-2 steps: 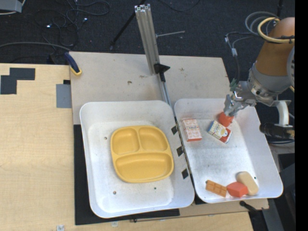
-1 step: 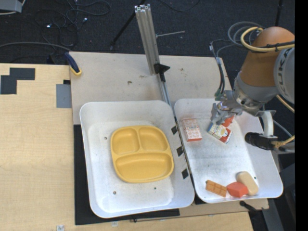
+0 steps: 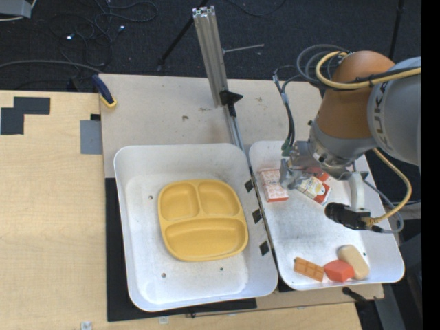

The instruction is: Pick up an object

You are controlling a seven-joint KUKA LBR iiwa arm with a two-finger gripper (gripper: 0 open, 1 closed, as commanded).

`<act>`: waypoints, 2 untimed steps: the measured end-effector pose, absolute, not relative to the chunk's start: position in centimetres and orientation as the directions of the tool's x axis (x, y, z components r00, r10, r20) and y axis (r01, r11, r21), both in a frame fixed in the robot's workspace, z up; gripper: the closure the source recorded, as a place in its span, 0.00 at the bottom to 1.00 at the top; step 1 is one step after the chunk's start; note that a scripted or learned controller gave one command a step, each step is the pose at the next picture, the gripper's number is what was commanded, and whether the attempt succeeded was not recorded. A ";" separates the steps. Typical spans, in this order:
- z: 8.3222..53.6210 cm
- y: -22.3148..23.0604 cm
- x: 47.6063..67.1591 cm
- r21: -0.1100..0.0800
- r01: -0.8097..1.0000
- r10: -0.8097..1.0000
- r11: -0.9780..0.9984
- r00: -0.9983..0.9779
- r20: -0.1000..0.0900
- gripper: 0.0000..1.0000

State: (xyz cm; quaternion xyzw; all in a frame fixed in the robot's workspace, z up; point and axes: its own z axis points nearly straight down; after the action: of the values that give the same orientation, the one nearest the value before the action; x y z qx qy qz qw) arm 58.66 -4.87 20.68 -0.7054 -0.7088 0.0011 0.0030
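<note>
Partial letters "KU" on the grey arm (image 3: pixel 402 108); carton printing illegible.

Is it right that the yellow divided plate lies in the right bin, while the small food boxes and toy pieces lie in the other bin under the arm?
Not quite. The camera view shows the yellow divided plate in the left bin, not the right one. The rest holds: the small food boxes and toy pieces lie in the other bin, under the arm.
</note>
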 end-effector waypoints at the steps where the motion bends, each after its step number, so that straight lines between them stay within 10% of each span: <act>1: 20.3 0.1 56.1 -0.006 1.000 1.000 0.004 -0.004 0.003 1.00; 2: 21.4 4.4 53.5 -0.005 1.000 1.000 0.004 -0.004 0.002 1.00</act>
State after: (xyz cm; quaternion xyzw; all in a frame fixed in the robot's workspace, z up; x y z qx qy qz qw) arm 53.49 4.43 21.41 -0.7056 -0.7086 0.0011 0.0028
